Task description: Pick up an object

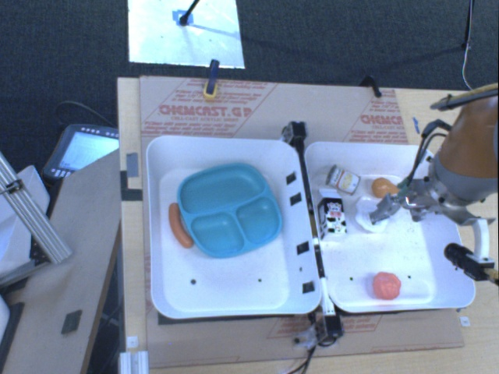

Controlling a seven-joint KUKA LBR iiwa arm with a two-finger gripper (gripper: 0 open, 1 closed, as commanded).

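Grey metal, the tool [383,211] hangs low in the right-hand shallow white bin [440,283], its tip over a small white round piece [368,217]; whether it is spread or closed cannot be told, and nothing is visibly pinched in it. Nothing appears lifted yet, so the pick looks not yet done: beside the tool lie an orange ball [383,186], a small tilted jar [343,180] and a black-and-white box [334,216], with a pink-red rounded object [386,285] nearer the bin's front.
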